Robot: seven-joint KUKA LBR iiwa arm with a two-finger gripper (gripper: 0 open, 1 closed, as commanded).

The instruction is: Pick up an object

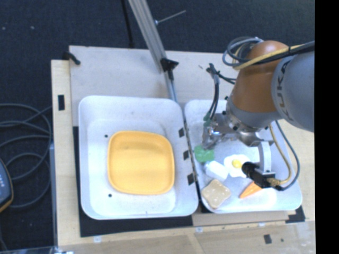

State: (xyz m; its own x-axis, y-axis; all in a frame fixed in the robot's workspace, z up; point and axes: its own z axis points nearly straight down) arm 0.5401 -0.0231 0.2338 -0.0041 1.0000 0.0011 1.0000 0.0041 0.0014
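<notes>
Green lump [204, 154] in right bin [197, 112], close to the left wall, about midway along. Just below and right of it, small white piece [215, 169], touching or nearly so; hard to tell which. Right of that, yellow-and-white piece [236, 163]. Nearer the front rim, tan slab [215, 193], lying flat, just beside the white piece. Right of the slab, orange wedge [249, 190], tip toward the slab.

Gripper [212, 134] directly above the green lump in the picture, over the bin's left half. Whether touching the lump: cannot tell. Whether apart, together or clamped on anything: cannot tell, too small and cluttered.

Behind the gripper, arm [259, 89] with broad orange band, reaching in from the right.

Left bin [95, 110] alongside, walls touching the right bin's. Inside, yellow plate [141, 162], square with rounded corners, lying flat near the middle.

Both bins on pale bench [106, 62]. Metal pole [151, 30] slanting up from between the bins.
</notes>
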